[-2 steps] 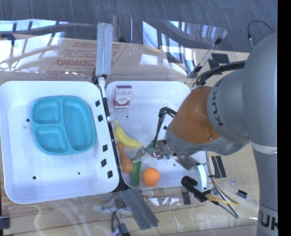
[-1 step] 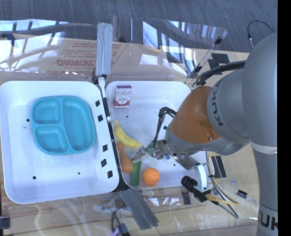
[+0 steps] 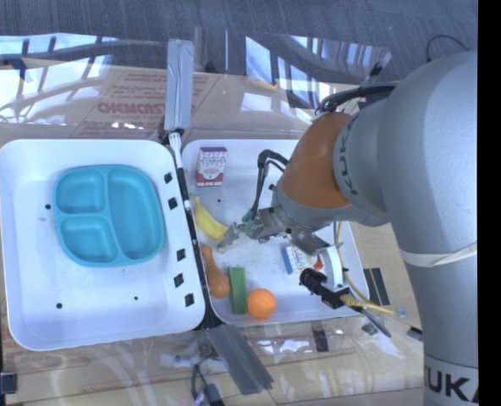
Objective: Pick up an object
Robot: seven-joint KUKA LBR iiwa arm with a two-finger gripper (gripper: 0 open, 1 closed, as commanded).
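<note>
reaching in from the right of the frame, the arm has its gripper low in the right bin, at the middle of the frame, just beside the lower end of the banana; whether the jaws are spread or pressed together cannot be told, and nothing is seen between them. candidate objects lie close together along the bin's left wall: the banana, a carrot, a green block and an orange toward the lower centre, with a small carton well apart at the upper centre. judged best practice is to centre over one item only, likely the banana, straddle its narrow width clear of the bin wall, close fully, then lift straight up.
</note>
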